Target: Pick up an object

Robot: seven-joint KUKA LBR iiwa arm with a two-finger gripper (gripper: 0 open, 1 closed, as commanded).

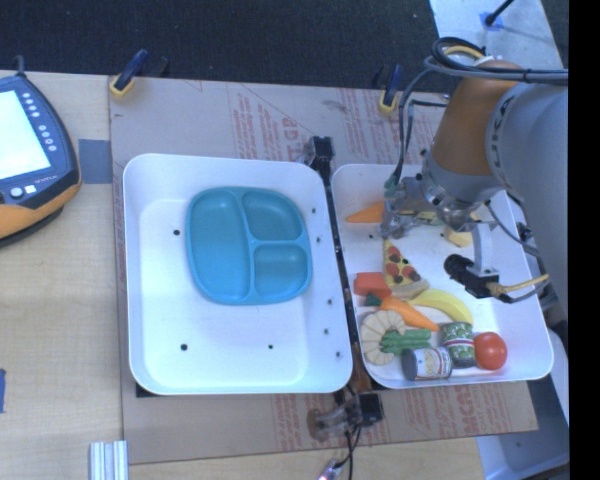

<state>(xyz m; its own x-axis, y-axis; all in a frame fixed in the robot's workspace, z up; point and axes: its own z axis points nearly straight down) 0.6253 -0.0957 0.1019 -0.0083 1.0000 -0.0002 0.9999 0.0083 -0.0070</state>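
Looks like you're at the approach step: the tool [405, 218] hangs low over the far end of the bin [515, 313] that holds the toy food, just beyond the pizza slice [401, 268]. From this angle I can't tell if it's spread or pressed together, and nothing is visibly pinched in it, so I wouldn't count anything as picked yet. The closest candidates are the pizza slice itself and an orange wedge [365, 212] just past it, toward the divider side. My guess is the next move needs a straight drop onto one of those two, centred well enough not to just nudge it, then a close and a lift. The pile on the near side of the pizza slice is packed tight, so I'd skip it. Here's the count: two bins, the other bin [160, 348] holding one blue divided plate [248, 245] with three sections. Around the pizza slice you've got one red block [371, 282] touching it, one carrot [412, 314], one banana [448, 305], one round pale sliced thing [378, 328], one small green piece [405, 340], two cans [426, 364], one tomato [490, 351], and one pale yellow bit [461, 236] half hidden beside the tool.
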